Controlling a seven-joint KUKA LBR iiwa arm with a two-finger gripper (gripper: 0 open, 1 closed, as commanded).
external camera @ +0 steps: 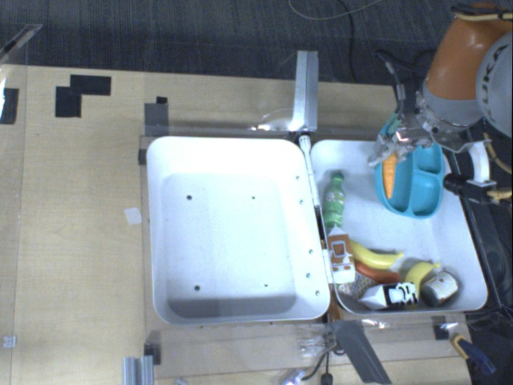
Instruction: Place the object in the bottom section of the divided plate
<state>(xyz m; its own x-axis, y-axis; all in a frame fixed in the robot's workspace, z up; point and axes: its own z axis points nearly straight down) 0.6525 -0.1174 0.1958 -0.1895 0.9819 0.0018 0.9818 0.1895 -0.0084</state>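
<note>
Your arm comes in from the right, orange band high in the far right corner, and the end effector (394, 141) sits low over the far left rim of the blue divided plate (418, 184). An orange carrot-like object (389, 176) lies in the plate's left section, right under the end effector. You cannot tell from here whether it is pinched or lying loose, nor whether the tool is spread or pressed together; metal and glare blur together there.

The plate sits in the far part of the right bin (473, 251). Left of it, a green bottle (333, 200) lies along the divider between the 2 bins. Nearer you, a yellow banana (373, 256) rests across a heap: a small carton (341, 257) at its left, a black-and-white packet (393, 295) below, a grey round item (441, 288) at the right.

The left bin (232, 231) shows its white floor on the desk (72, 239).
</note>
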